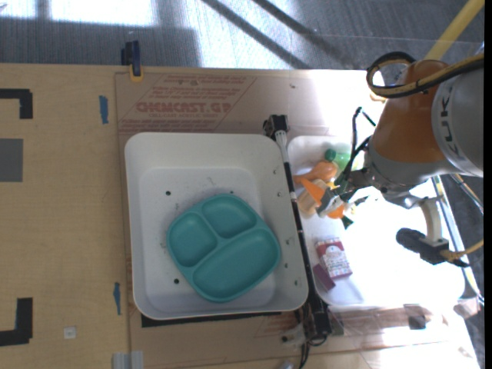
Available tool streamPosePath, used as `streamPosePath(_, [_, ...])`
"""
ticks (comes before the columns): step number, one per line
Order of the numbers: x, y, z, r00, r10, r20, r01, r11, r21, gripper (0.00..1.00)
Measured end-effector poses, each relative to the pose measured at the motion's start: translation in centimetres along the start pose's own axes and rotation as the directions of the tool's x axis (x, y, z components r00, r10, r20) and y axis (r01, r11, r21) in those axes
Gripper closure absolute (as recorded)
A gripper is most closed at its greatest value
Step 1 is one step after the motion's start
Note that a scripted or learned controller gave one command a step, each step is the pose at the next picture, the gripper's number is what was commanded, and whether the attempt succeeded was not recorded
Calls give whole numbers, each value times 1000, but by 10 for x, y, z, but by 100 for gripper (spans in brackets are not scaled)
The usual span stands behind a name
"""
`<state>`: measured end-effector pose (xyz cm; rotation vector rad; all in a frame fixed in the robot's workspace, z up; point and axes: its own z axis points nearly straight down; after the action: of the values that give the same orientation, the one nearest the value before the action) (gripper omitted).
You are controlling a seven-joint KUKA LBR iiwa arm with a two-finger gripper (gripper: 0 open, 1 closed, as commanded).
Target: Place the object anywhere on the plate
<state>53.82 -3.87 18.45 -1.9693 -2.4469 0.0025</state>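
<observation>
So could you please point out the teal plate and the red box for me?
teal plate [224, 246]: camera view, on its large lower compartment.
red box [334, 258]: camera view, on its top face.

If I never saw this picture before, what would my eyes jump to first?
Probably the teal plate with three compartments, sitting in the middle of the left white bin. Next, the big grey and orange robot arm reaching in from the right over the right bin, above a jumble of orange and green toys. A small red box lies nearer the front.
</observation>
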Motion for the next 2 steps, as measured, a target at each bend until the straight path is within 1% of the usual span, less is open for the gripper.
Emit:
streamPosePath(1, [95, 3, 0, 1000, -30, -8, 30, 1000, 2, 100])
streamPosePath(2, [89, 3, 0, 1000, -22, -3, 22, 1000, 3, 0])
